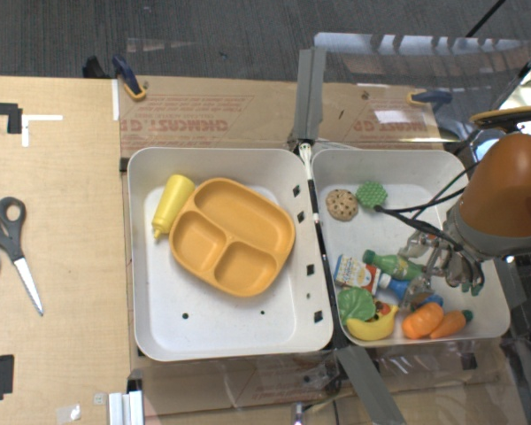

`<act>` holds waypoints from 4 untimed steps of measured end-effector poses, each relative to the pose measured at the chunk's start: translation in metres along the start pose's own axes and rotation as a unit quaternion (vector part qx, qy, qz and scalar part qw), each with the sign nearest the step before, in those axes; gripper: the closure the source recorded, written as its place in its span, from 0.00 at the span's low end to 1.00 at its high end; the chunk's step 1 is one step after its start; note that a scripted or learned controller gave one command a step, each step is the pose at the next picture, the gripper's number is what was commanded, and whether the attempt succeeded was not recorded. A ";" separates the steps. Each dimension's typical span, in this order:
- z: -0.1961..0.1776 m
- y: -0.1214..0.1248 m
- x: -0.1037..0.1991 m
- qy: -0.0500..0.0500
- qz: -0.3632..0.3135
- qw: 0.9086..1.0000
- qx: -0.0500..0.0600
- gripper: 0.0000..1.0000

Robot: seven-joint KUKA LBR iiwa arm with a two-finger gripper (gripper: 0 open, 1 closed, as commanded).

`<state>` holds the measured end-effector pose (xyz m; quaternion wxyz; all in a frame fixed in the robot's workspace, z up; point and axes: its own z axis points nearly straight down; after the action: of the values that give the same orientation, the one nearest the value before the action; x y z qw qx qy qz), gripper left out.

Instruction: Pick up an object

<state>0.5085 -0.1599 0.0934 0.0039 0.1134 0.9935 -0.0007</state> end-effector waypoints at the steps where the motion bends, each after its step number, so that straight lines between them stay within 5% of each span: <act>1: 0.000 -0.049 -0.064 0.001 0.091 0.996 0.000 0.00; 2: 0.001 -0.001 -0.075 0.002 0.141 0.990 0.000 0.00; 4: 0.001 -0.007 0.019 0.003 0.192 0.981 0.001 0.00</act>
<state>0.4885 -0.1625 0.0919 0.0008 0.3024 0.9532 -0.0001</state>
